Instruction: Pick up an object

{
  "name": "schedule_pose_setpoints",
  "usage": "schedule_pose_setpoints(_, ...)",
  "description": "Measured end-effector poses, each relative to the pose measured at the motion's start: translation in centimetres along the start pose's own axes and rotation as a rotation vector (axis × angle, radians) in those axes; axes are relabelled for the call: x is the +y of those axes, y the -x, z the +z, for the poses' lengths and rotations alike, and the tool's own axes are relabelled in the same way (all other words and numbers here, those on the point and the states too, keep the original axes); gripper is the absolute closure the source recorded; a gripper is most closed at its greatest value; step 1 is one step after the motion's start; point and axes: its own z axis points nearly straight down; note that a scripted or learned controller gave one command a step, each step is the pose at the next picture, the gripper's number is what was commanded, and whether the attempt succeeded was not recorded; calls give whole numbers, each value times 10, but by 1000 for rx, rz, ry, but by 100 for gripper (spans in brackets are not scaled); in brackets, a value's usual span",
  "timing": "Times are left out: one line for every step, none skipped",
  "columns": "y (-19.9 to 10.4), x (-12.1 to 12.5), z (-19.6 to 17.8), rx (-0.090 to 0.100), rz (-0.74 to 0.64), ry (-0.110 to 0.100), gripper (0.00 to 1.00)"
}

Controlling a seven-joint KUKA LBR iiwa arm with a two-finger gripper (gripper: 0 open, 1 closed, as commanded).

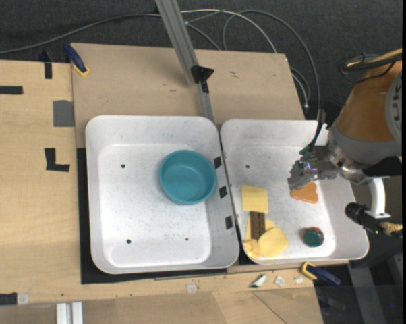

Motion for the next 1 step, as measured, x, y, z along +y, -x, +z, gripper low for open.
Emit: schedule_pose_setpoints(-56,19,3,0,-1,0,100)
